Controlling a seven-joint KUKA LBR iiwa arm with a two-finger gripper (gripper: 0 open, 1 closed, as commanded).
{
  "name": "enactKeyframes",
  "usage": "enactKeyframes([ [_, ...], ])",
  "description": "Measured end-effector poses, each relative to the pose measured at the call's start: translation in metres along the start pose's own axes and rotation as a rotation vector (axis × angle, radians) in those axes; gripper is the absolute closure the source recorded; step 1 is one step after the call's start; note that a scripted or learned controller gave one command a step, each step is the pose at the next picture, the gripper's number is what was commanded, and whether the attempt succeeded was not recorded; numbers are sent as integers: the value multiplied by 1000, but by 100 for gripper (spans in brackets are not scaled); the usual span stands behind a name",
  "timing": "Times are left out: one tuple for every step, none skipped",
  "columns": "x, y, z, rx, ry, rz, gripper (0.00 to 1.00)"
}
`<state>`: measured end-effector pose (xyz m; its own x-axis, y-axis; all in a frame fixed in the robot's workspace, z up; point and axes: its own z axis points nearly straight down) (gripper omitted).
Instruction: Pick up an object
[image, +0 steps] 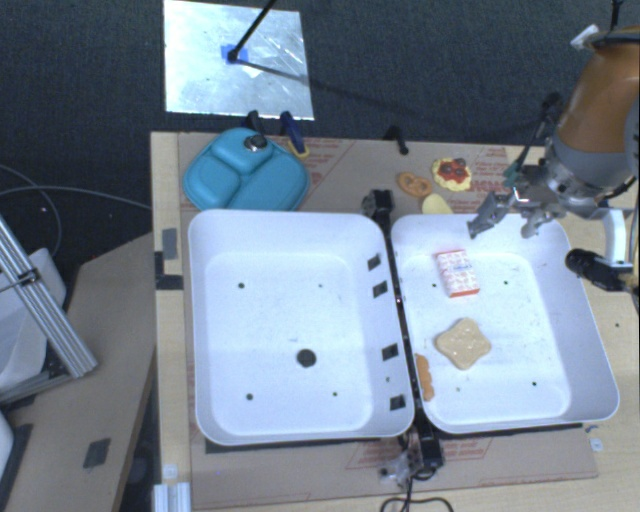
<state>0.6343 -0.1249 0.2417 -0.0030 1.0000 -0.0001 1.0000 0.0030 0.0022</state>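
In the right bin (560, 400) lie a small red-and-white box (456, 273) near the back and a tan toast-shaped piece (463, 343) near the middle. A thin orange-brown piece (424, 377) rests at the bin's left wall. My gripper (507, 221) hangs over the back rim of the right bin, up and to the right of the box. Its two grey fingers (484, 219) are spread apart with nothing between them.
The left bin (215, 300) has a dark round spot (306, 358) on its floor. Behind the bins sit a blue sectioned tray (247, 176), a small pizza toy (452, 173), a tan cookie-like toy (413, 184) and a pale yellow piece (436, 205).
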Motion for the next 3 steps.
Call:
enactKeyframes([
  [-13,-51,34,5,1,4,0],
  [21,-119,135,12,4,2,0],
  [18,-113,120,-3,-1,2,100],
])
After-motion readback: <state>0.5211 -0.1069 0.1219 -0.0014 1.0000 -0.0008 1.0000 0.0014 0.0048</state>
